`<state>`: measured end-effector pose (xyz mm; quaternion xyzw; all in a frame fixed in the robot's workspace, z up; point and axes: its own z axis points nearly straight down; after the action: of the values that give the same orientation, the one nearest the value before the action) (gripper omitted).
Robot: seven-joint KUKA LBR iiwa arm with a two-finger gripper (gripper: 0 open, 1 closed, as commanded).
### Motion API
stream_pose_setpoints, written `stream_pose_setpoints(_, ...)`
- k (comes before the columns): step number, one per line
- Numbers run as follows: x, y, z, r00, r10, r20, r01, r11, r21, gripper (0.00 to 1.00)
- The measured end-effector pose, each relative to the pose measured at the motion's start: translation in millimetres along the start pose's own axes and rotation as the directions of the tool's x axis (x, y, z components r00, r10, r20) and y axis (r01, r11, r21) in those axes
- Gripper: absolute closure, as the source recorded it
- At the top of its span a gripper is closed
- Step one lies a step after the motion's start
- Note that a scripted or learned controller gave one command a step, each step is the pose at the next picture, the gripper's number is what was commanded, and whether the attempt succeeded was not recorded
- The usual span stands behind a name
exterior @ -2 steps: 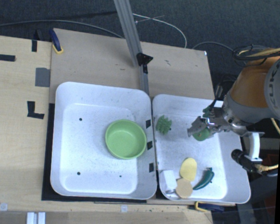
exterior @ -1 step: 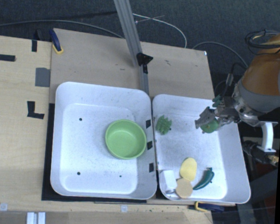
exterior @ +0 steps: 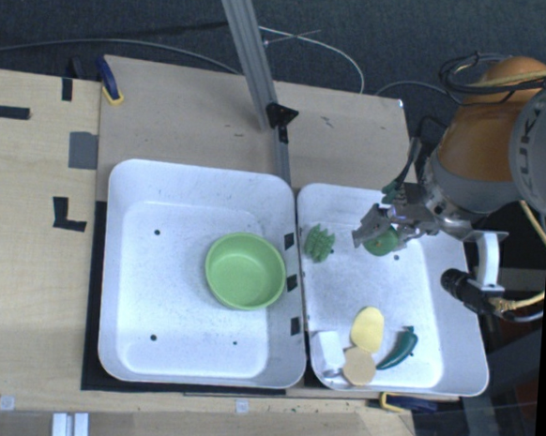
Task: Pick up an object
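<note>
A single fixed camera looks down at a slant from above the desk; both white bins sit mid-frame; the arm enters from the right.

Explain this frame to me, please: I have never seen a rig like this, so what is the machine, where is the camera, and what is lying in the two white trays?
The picture comes from one fixed camera above the bench, looking down at a slant. The grey machine with the orange band, entering from the right, is a robot arm; at its end sits a two-finger gripper, hanging over the back of the right bin. A green object sits right at the gripper's tip, but I cannot tell whether it is actually gripped or just lying underneath.

The left bin holds a light green bowl. The right bin also holds a small leafy green piece near its back left corner, and, toward the front, a yellow piece, a tan round piece and a dark green pepper-like piece.
</note>
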<state>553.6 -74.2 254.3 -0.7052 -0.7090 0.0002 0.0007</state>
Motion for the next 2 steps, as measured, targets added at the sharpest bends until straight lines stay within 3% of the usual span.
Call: stream_pose_setpoints(2,95.2,6.4,26.0,1.0,-0.001,0.0,0.001,1.0,0.003,1.0)
